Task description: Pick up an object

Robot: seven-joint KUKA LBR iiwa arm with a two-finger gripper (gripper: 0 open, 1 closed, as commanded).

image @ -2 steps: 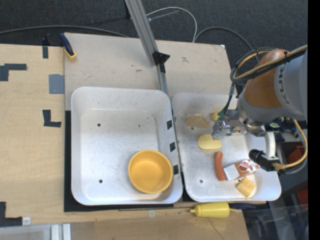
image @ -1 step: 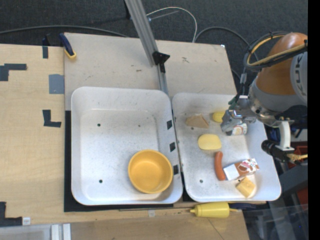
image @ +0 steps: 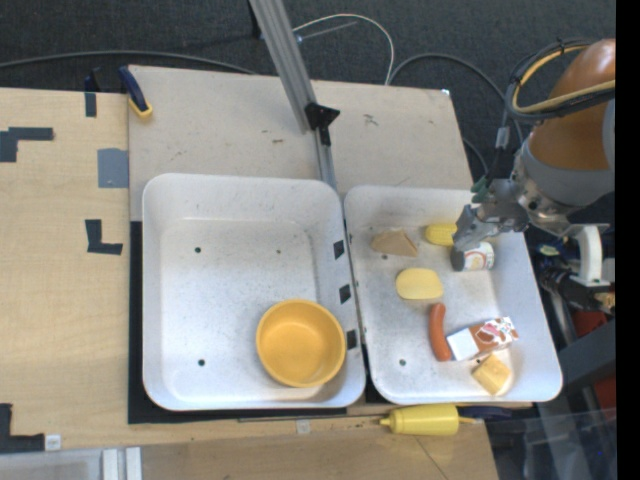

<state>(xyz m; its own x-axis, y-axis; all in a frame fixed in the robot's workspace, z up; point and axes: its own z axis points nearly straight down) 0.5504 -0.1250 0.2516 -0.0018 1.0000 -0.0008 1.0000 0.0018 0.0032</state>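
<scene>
My gripper (image: 466, 244) hangs over the upper right part of the right bin (image: 520, 368), its dark fingers pointing down. A small white and red round object (image: 480, 258) lies right beside the fingertips, and a small yellow piece (image: 439, 234) sits just to their left. Further left is a tan wedge (image: 394, 242). A pale yellow lemon-like piece (image: 419, 284) lies in the middle of the bin. Below it are a red sausage (image: 439, 331), a white and red packet (image: 484, 337) and a yellow-orange cheese-like wedge (image: 493, 374).
The left bin (image: 200, 268) holds a yellow bowl (image: 300, 342) near its front right corner. A yellow mustard bottle (image: 428, 420) lies on the bench in front of the right bin. A metal pole (image: 290, 53) rises behind the bins.
</scene>
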